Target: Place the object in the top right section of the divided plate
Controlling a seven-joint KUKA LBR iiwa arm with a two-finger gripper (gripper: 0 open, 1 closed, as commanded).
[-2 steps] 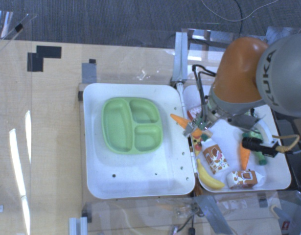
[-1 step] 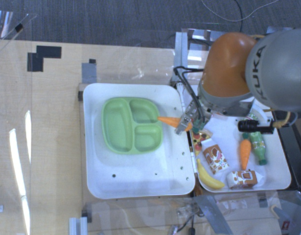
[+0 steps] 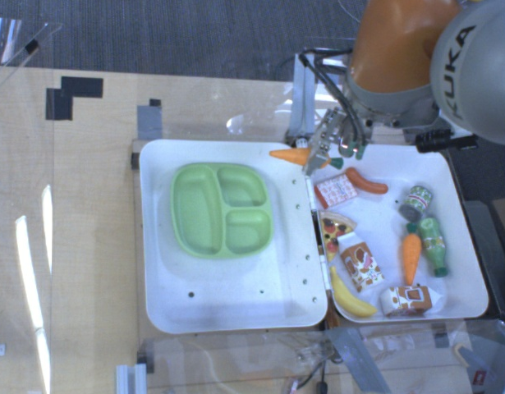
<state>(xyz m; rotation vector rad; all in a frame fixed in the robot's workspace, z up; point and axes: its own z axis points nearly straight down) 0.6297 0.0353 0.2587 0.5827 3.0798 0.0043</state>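
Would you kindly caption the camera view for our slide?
KUKA gripper at the bins' back edge beside a carrot, the green divided plate waiting in the left bin.

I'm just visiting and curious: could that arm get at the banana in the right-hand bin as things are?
Probably yes. The banana lies uncovered along the right bin's near left edge, with nothing on top. The end effector hovers over the far left corner of that bin.
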